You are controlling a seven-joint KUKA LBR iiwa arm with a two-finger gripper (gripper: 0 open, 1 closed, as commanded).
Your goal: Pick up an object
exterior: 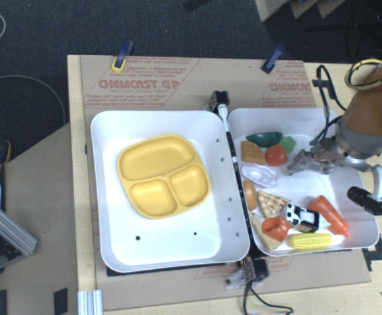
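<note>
The pincer [304, 160] is seen low over the right bin [348, 120], its two dark fingers spread apart with nothing between them, set just right of a red tomato [276, 155] and a green pepper-like piece [266, 138]. No object has yet been taken, and several candidates are crowded along the bin's left side: a tan bread-like slab [251, 152], a clear white wrapper or lid [259, 174], a pizza wedge [272, 204], a second red piece [274, 227], a black-and-white toy [302, 218], an orange carrot [329, 214] and a yellow corn cob [311, 241]. The chief risk is judged to lie in this crowding: if the fingers are closed where they now stand, bare bin floor may be all that is met, since the nearest items lie slightly to the left. Should the tomato be chosen, it could be rolled away by a finger striking it off-centre (round things are rarely forgiving), or pushed against the slab. Two things might also be pinched together and one dropped on lifting. The clear wrapper could slip or crumple. A descent too deep could drive the fingertips against the bin floor. The left bin [106, 176], with its yellow divided tray [163, 176], is well apart and is unlikely to be disturbed.
</note>
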